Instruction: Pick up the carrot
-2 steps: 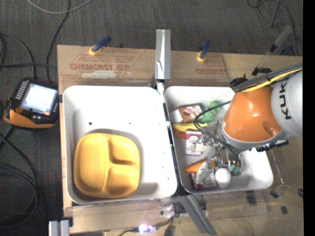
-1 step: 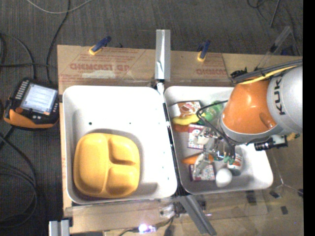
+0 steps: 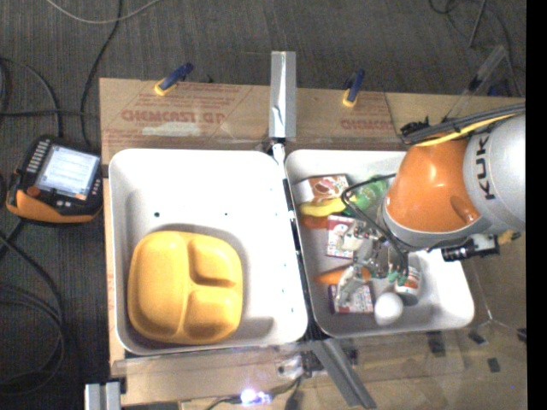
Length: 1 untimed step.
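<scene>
The right bin (image 3: 444, 314) is crowded beneath the arm (image 3: 440, 190). The gripper (image 3: 373, 267) is lowered over the carrot (image 3: 332, 276), of which an orange tip is seen near the bin's left wall, beside a white egg-like ball (image 3: 388, 307) and flat packets (image 3: 342, 237). Whether the claw is open or closed cannot be told. A neighbouring packet may be pinched instead, or the carrot pushed aside.

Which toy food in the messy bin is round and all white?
The white egg, at the near edge of the right bin, just below the hand. The carrot is orange and the banana yellow.
</scene>
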Each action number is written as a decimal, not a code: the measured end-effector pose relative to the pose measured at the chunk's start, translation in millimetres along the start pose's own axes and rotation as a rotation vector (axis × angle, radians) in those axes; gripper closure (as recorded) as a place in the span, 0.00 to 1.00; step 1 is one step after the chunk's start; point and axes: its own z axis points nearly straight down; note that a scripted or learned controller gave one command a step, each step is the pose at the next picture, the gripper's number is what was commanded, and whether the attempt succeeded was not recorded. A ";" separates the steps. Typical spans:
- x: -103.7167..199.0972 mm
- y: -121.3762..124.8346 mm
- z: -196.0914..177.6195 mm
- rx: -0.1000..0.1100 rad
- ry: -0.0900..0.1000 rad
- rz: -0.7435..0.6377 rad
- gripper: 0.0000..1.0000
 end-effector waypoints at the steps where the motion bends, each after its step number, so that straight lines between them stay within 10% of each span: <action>1: -2.3 0.8 -8.9 -0.001 -0.012 0.000 1.00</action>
